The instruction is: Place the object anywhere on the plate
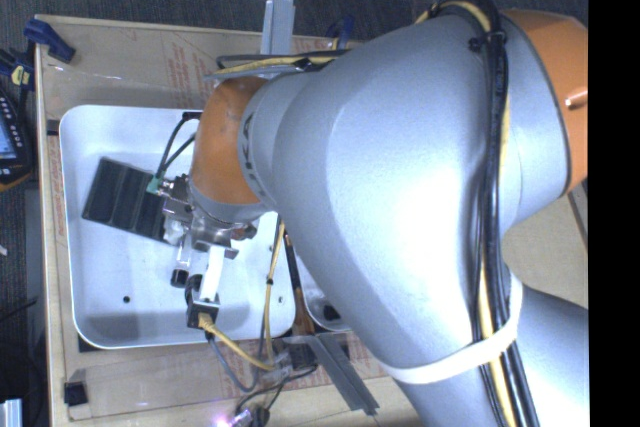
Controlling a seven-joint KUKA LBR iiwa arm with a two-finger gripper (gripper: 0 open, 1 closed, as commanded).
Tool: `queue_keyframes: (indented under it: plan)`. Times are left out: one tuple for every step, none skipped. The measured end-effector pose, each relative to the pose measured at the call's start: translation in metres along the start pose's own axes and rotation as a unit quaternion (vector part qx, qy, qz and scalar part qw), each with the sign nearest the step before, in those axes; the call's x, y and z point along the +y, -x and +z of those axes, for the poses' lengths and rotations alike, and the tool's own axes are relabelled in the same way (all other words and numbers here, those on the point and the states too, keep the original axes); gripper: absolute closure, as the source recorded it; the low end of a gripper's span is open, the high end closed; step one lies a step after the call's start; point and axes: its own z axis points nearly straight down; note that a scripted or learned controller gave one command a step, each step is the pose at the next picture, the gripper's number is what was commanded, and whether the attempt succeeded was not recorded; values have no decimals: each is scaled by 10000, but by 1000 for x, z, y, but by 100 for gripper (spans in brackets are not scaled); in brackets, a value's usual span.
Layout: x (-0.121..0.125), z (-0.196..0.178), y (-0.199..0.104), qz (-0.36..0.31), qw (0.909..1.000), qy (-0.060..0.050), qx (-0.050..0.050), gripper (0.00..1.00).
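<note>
A flat black rectangular object (120, 194) with a ribbed top lies tilted in the left white bin (85, 130), towards its left side. My gripper (173, 221) hangs low over that bin, right at the object's right end. The wrist hides where the two meet, so I cannot tell if they touch. The grey arm with its orange band (222, 155) covers the right bin. A curved pale rim (322, 315), perhaps the plate, peeks out under the arm at the right bin's near left corner.
A small dark speck (127, 298) lies on the left bin's floor near its front. Blue clamps (45, 37) sit at the bench's far left corner. A metal post (279, 20) stands behind the bins. Cables and a bracket (300, 360) lie at the front edge.
</note>
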Motion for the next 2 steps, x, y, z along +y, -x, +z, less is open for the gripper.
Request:
queue_keyframes:
  plan:
    - [-61, 4, -32, 2036, 9790, -30, -32, 100]
    - [-55, -86, 18, 3070, 9517, -16, -16, 100]
